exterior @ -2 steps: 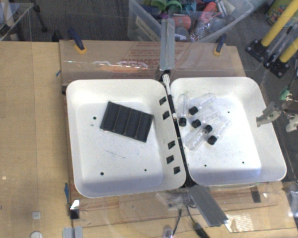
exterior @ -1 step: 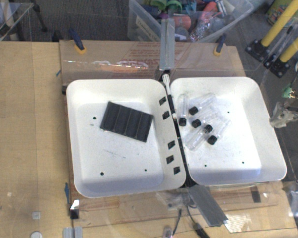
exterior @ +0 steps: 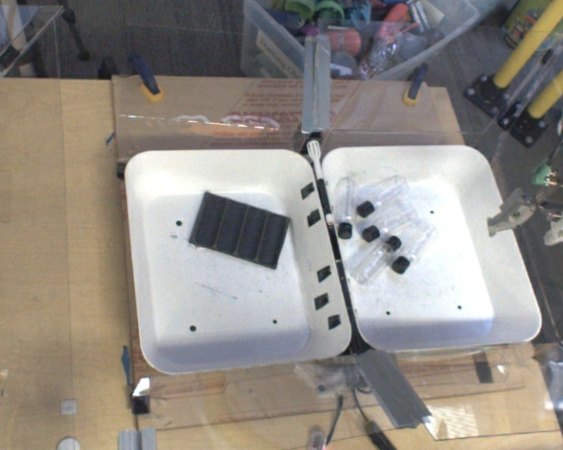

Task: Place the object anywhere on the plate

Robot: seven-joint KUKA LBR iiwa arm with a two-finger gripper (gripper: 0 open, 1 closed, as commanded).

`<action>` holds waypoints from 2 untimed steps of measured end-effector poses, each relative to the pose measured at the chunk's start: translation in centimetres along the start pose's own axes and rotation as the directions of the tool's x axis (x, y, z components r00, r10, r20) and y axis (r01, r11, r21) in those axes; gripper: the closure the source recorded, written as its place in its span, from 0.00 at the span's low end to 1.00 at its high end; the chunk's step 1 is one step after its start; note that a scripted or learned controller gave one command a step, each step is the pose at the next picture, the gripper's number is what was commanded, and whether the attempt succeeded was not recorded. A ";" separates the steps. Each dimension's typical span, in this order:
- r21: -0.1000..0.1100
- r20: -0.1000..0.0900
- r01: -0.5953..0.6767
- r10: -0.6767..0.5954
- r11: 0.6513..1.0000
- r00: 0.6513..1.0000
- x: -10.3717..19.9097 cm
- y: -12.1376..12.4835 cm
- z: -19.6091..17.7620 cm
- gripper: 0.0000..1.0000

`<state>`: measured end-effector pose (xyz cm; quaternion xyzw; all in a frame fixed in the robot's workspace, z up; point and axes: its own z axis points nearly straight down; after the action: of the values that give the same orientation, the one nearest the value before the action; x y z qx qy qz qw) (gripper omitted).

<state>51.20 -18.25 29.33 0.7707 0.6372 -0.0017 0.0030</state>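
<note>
Bins: two, white; left bin [exterior: 155,340], right bin [exterior: 511,312].
My arm: reaching in at the right bin's far-right rim.
My gripper [exterior: 518,212]: grip state, cannot tell.
Plate [exterior: 239,230]: one, black, ridged, left bin.
Vials [exterior: 380,232]: clear, about five black caps, clustered in right bin.

Light wooden bench [exterior: 47,251] bearing a brown cardboard sheet [exterior: 216,101] (held at its far edge by two clamps), on which two shallow white bins, left bin [exterior: 150,186] and right bin [exterior: 469,176], sit side by side, touching.
</note>
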 end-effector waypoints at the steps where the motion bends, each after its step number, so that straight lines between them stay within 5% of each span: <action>1: -0.001 0.001 0.002 -0.002 1.000 1.000 0.0 0.1 -1.0 1.00; 2: -0.001 0.001 0.002 -0.002 1.000 1.000 0.0 0.1 -1.0 0.00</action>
<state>51.28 -18.26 30.30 0.7702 0.6378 -0.0019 0.0039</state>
